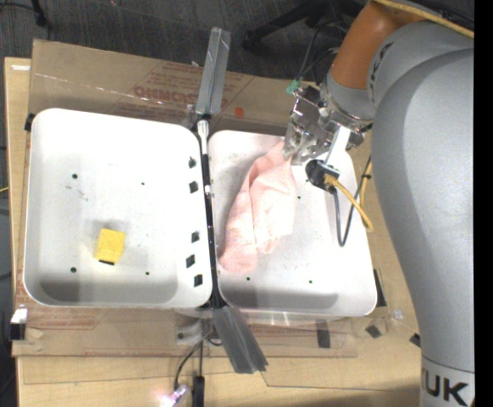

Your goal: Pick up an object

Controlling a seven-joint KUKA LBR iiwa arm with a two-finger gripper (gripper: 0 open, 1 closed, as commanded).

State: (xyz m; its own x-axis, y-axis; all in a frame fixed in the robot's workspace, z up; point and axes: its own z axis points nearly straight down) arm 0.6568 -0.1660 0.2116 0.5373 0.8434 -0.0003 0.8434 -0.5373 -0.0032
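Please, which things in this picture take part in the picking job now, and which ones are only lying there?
Part of the job:
- gripper, at the top end of the cloth
- pink cloth, in the right bin, its top end drawn up towards the gripper

Only lying there:
- yellow block, alone in the left bin
- cardboard sheet under both bins

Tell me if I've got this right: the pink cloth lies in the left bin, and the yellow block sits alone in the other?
Not quite. The camera view shows the pink cloth in the right bin, under the gripper. The yellow block sits alone in the left bin.
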